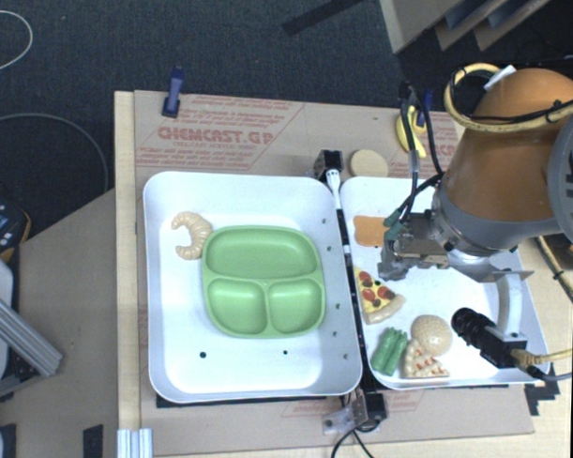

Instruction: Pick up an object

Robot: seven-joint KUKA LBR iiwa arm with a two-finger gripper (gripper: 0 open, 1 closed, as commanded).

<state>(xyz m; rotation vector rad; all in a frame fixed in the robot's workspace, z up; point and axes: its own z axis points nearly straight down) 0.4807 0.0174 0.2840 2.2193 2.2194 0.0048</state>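
Observation:
My gripper (394, 264) hangs over the left part of the right bin (384, 186), under the big orange wrist. Just behind it lies a flat orange piece (367, 230). A toy pizza slice (376, 295) lies right in front of it, at the bin's left wall. Nearer the front edge are a green vegetable piece (389, 350), a round beige bun (431, 333) and a pale wedge with red trim (422, 365). Nothing shows between the gripper and these items that tells of a hold.
The left bin (162, 294) holds a green divided plate (263, 279) and a tan croissant (191, 234) at its back left. A tan disc (369, 163) sits on the board behind the right bin. The arm covers the right bin's right half.

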